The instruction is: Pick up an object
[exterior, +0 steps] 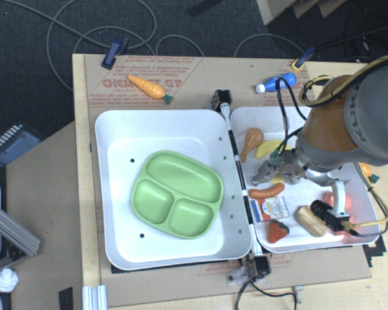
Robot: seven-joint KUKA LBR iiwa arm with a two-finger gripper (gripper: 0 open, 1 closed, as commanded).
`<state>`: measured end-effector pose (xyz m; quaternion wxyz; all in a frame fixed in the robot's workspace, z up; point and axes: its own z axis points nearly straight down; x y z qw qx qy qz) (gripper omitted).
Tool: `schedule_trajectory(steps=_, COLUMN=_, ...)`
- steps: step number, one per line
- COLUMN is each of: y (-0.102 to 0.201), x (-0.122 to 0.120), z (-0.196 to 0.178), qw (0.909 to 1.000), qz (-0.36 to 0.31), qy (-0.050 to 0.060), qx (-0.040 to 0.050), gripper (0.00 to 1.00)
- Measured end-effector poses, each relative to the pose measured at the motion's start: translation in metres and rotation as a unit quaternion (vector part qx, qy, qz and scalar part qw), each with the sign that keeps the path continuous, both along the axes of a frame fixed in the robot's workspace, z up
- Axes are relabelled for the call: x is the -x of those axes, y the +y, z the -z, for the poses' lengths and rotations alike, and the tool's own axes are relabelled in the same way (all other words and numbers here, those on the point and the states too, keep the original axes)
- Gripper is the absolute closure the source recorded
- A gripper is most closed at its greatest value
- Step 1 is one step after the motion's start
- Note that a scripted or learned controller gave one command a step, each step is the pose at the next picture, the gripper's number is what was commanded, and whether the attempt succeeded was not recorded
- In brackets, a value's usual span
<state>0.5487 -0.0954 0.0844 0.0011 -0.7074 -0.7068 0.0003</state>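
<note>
Jaws unreadable beneath the wrist, open or clenched impossible to tell, with the gripper (276, 168) low in the right bin (265, 116) just above the red sausage (267, 190) — seemingly the reaching step, calling next for a firm close and a straight lift.

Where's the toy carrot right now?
In the camera view, the toy carrot lies on the bench, outside both bins, just beyond the far edge of the left bin that holds the green tray.
</note>
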Motion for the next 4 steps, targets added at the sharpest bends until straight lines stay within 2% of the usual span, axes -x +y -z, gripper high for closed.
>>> schedule_trajectory(steps=2, y=0.0000, x=0.0057, z=0.0000, qw=1.0000, qz=0.000, qy=0.000, qx=-0.0001, gripper=0.00)
schedule_trajectory(steps=4, y=-0.0062, x=-0.0016, z=0.0000, qw=1.0000, qz=0.000, qy=-0.002, qx=0.0008, gripper=0.00)
